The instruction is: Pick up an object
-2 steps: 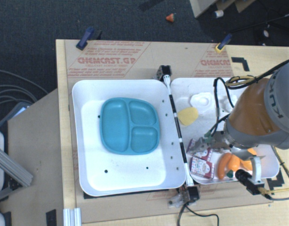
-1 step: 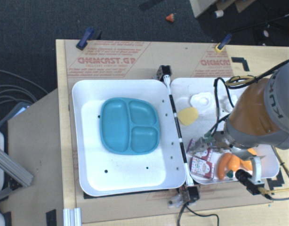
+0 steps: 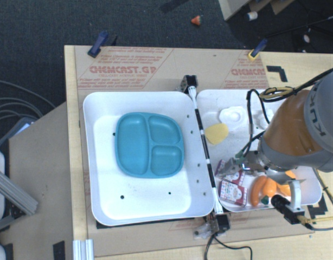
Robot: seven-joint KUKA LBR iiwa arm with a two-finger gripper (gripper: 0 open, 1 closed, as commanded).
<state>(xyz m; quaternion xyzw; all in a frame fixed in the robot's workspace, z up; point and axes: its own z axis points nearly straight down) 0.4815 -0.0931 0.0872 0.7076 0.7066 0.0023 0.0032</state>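
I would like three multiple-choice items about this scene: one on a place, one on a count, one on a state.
1. In which bin does the blue divided plate lie?
A. left bin
B. right bin
C. across both bins

2. How many compartments does the plate have?
A. two
B. three
C. five

3. How does the plate lie?
A. flat, open side up
B. upside down
C. standing on its edge

Answers:
1 A: it rests in the left bin, apart from the yellow piece and the red-and-white packet in the right bin.
2 B: one large section and two smaller ones.
3 A: the hollow sections face up.
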